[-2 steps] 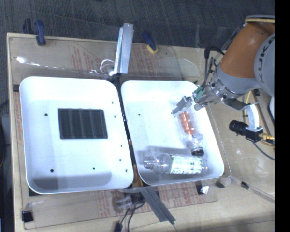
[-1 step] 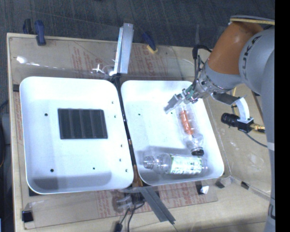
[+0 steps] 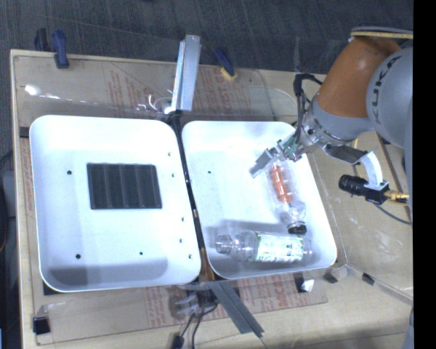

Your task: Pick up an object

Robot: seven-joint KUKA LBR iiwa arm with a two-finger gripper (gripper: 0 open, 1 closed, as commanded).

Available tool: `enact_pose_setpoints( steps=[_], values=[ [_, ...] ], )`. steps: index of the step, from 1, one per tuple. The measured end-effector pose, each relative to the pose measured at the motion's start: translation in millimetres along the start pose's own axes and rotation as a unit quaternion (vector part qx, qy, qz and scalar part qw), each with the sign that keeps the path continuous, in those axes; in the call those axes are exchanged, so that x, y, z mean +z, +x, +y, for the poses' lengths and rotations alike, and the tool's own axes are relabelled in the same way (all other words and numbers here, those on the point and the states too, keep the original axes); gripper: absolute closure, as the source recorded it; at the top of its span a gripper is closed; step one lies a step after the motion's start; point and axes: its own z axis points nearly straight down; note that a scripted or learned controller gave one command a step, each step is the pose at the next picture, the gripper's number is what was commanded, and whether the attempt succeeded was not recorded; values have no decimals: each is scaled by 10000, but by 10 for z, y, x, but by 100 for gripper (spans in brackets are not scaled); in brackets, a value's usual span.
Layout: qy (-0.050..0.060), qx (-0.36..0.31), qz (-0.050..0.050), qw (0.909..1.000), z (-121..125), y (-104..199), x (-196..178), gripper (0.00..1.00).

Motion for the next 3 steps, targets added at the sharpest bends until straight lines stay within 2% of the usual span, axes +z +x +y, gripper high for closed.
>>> enact_pose_setpoints(
  steps=[1, 2, 3],
  values=[
    [-25, -355, -28, 9994, 107, -45, 2, 0],
    [-5, -503, -7, 9987, -66, 27, -89, 0],
    [-15, -636, -20, 9980, 63, -34, 99, 0]
  ],
)
